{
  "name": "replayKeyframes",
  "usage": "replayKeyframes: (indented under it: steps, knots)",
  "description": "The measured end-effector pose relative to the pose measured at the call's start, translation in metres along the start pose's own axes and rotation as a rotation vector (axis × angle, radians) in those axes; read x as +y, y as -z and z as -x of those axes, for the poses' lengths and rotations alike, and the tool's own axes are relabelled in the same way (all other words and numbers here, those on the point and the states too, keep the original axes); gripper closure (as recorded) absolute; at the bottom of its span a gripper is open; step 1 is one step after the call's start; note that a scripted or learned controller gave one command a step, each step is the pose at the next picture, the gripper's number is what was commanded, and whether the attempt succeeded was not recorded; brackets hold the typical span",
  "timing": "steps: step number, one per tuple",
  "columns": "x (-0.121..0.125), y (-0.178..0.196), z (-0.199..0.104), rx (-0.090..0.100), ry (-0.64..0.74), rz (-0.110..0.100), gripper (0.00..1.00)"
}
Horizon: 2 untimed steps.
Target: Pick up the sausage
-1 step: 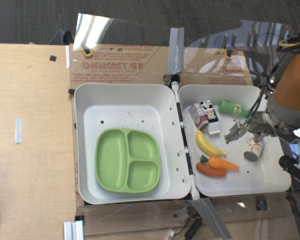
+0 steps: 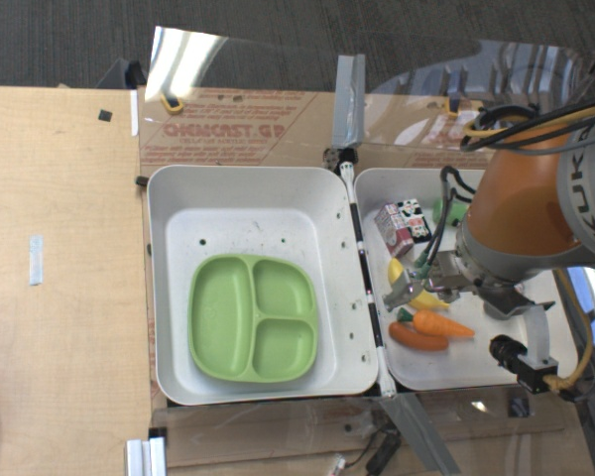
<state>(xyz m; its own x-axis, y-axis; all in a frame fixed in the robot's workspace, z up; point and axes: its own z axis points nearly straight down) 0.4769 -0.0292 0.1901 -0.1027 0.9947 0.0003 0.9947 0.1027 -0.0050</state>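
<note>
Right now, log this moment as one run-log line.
arm: over right bin | gripper: low among toys | sausage: lying in right bin, not held | carrot: beside sausage | green plate: left bin

Bright, even overhead light; glare streaks the clear panel (image 2: 188, 62) above; sharp focus.

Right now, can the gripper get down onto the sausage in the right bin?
Probably yes. The gripper hangs just above the sausage, which lies uncovered on the floor of the right bin. The carrot lies right against it, so a clean grasp is uncertain.
</note>
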Motion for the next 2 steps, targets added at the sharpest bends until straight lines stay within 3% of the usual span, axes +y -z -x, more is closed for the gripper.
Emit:
replayKeyframes:
  steps: [1,2]
  knots:
    - [0.012,-0.058,0.068,0.001,-0.011,0.001,0.0]
    - [0.039,-0.099,0.073,0.0,0.034,0.003,0.0]
